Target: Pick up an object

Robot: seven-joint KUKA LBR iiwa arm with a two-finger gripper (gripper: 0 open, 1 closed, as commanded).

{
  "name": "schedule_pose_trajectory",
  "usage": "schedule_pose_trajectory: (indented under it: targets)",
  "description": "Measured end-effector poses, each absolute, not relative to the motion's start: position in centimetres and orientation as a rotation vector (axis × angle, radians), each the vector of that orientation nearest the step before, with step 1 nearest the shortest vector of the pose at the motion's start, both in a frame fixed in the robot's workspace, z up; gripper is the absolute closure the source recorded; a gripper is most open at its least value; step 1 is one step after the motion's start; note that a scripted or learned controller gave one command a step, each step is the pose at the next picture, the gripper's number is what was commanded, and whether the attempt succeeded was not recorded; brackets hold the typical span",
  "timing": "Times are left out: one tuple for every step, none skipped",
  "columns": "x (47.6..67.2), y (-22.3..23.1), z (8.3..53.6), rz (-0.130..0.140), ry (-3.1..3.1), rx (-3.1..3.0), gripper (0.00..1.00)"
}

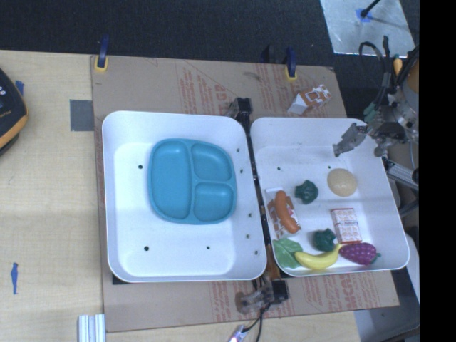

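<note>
Camera view puts the end effector (365, 140) over the right bin's (285, 130) upper right corner, its two fingers (347, 140) spread apart and grasping nothing, well apart from the food below. The banana (317, 259) lies near the bin's front edge, long axis left to right, ends curling up, between a green leaf (286, 249) and purple grapes (359, 252). The arm (399, 112) reaches in from the right edge.

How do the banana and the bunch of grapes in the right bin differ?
The banana is yellow, smooth and curved; the grapes are purple, bumpy and oval. The banana lies left of the grapes and touches a green leaf, while the grapes sit nearest the bin's corner. Both lie flat along the right bin's near edge.
</note>
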State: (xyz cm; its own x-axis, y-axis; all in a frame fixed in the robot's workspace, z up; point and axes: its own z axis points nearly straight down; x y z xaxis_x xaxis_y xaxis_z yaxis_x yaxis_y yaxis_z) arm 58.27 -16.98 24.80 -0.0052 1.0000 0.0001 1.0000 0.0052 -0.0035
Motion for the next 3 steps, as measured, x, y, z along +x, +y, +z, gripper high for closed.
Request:
schedule_pose_trajectory:
  targets:
    - [59.7,-13.0,16.8,0.006,-2.226,-2.212,0.0]
    - [57.4,-12.2,9.1,0.006,-2.225,-2.214,0.0]
    - [57.5,-12.3,10.2,0.009,-2.229,-2.211,1.0]
